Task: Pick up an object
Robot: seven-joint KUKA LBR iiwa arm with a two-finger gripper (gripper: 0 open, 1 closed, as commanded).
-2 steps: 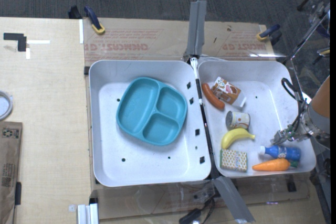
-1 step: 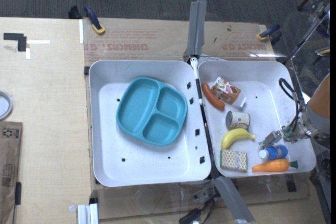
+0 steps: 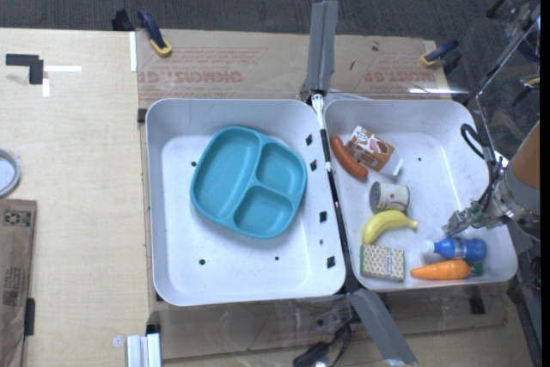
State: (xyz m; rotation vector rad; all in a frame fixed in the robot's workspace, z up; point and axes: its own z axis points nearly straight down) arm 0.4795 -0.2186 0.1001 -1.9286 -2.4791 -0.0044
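Note:
The right bin (image 3: 427, 123) holds several small objects: a red sausage (image 3: 350, 158), a small printed box (image 3: 373, 149), a grey can (image 3: 389, 197) on its side, a yellow banana (image 3: 387, 225), a tan cracker block (image 3: 382, 262), a blue bottle (image 3: 460, 250) and an orange carrot (image 3: 443, 271). My gripper (image 3: 457, 223) reaches in from the right and hangs low at the bin's right side, just above the blue bottle and to the right of the banana. I see nothing held in it.
The left bin (image 3: 172, 211) holds a blue divided plate (image 3: 249, 181). A grey divider bar (image 3: 322, 47) runs between the bins at the back. Blue-and-yellow clamps (image 3: 153, 32) (image 3: 440, 56) sit on the cardboard behind. A roll of tape (image 3: 7, 174) lies at far left.

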